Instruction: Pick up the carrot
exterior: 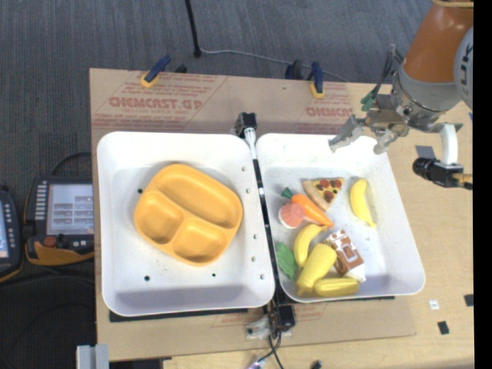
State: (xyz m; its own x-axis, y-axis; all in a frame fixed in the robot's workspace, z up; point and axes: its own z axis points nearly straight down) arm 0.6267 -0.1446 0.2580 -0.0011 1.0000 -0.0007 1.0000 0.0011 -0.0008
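Camera view, taken from above: the gripper hangs at the upper right of the frame, over the far edge of the right bin, fingers spread wide with nothing between them. The carrot lies in the right bin, left of centre, well apart from the gripper, its green top pointing toward the upper left. It touches a pink round piece and sits just below a pizza slice. A banana lies to the right. The left bin holds a yellow divided plate. Both bins rest on the desk.
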